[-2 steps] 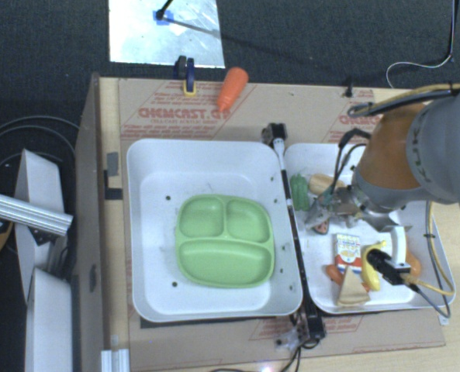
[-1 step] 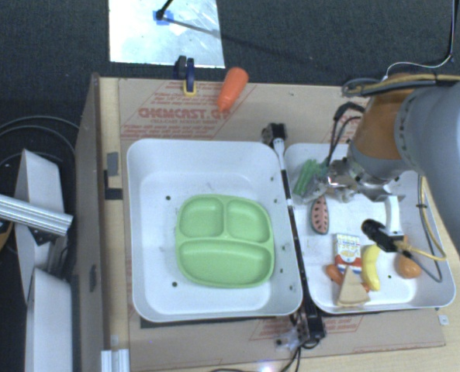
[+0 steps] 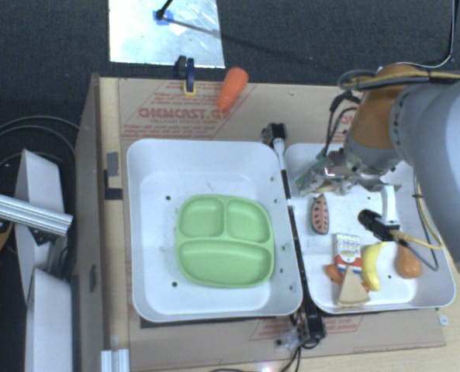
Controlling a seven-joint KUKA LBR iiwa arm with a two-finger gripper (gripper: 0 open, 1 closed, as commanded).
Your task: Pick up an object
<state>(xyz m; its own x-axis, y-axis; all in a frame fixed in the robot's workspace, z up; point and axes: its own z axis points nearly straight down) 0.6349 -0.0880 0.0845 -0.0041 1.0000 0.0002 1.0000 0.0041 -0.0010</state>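
Over the far corner of the shallow white bin on the view's right [image 3: 434, 283], beside the divider between the two bins, hang the jaws of the grey arm with the orange band [image 3: 416, 130]. From this slanted view we cannot tell whether they are spread or pressed together, and we see nothing between them.

Just nearward of the jaws lies the red-and-green toy watermelon slice [image 3: 319, 214], flat on the bin floor and apart from them. Its long axis runs roughly far-to-near, almost parallel to the divider. We judge it the likeliest pick, since it sits alone with bare floor around it. A short drop toward the camera would reach it, and closing across its narrow width should suit.

Farther toward the near wall, a cluster crowds together: a small white-and-orange carton [image 3: 347, 248], a yellow toy banana [image 3: 371, 263], a tan bread wedge [image 3: 354, 291], and a brown rounded piece [image 3: 407, 262].

A pale green divided plastic plate [image 3: 226, 240] rests in the other white bin [image 3: 152, 178]. An orange toy carrot [image 3: 232, 89] lies on the tabletop [image 3: 167, 115], beyond both bins.
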